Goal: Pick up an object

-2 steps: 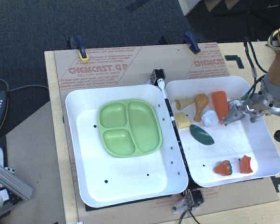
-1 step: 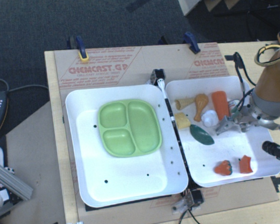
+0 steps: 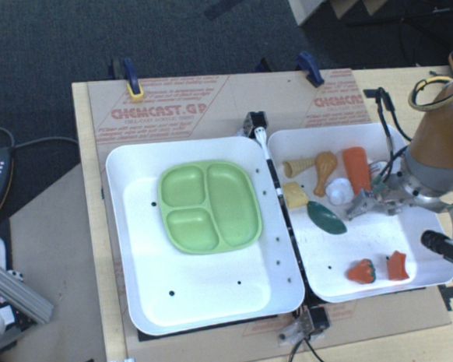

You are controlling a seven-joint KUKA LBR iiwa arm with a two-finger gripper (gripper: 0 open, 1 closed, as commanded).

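Note:
My gripper [image 3: 362, 203] reaches in from the right and hangs low over the middle of the right bin [image 3: 375, 282]. Its tip is beside a small white lump [image 3: 338, 192] and just right of a dark green leaf-shaped toy [image 3: 326, 218]. An orange cylinder [image 3: 356, 168] lies right behind the gripper. A tan drumstick [image 3: 324, 170] and a tan stick [image 3: 298, 166] lie at the back left of this bin, with a pale yellow piece [image 3: 294, 195] at its left wall. A red strawberry [image 3: 361, 271] and a red-orange chunk [image 3: 396, 265] sit near the front.
The left bin [image 3: 141, 284] holds a light green divided plate [image 3: 210, 206]. A black divider rail [image 3: 282, 211] runs between the bins. Cables [image 3: 385, 117] hang by the arm at the right; blue clamps [image 3: 309, 68] grip the board's far edge.

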